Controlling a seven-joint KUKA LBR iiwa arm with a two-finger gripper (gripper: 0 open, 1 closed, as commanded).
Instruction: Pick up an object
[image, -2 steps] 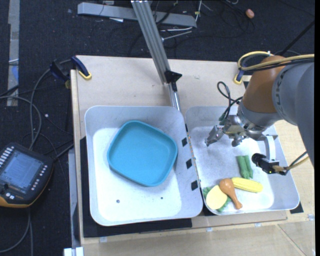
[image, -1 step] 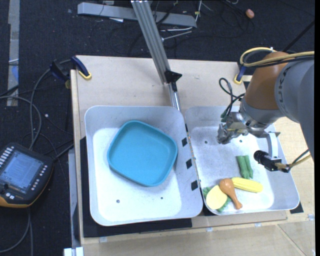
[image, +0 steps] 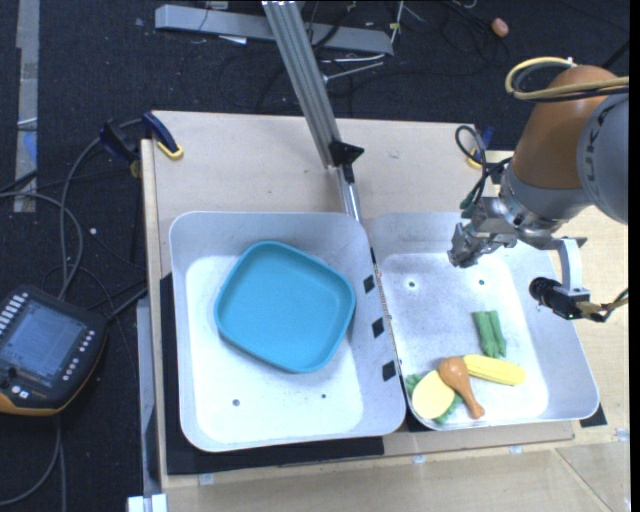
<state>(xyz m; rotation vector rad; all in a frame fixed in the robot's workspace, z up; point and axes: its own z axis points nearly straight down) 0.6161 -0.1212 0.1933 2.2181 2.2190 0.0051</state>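
Note:
My gripper (image: 462, 254) hangs over the back of the right bin (image: 420, 240), well above its floor. Nothing shows between its tips. Toward the bin's front lie a green bean-like piece (image: 489, 332), a yellow corn-like piece (image: 494, 371), an orange-brown drumstick shape (image: 460, 381) and a yellow-green round slice (image: 432, 396) with a bit of green leaf beside it. All of these lie some way in front of the gripper. In the left bin (image: 190, 300) rests a blue square plate (image: 285, 305).
A grey metal pole (image: 315, 95) slants down to the ridge between the bins. A teach pendant (image: 45, 345) and cables lie on the floor at left. Wooden bench edge surrounds the bins.

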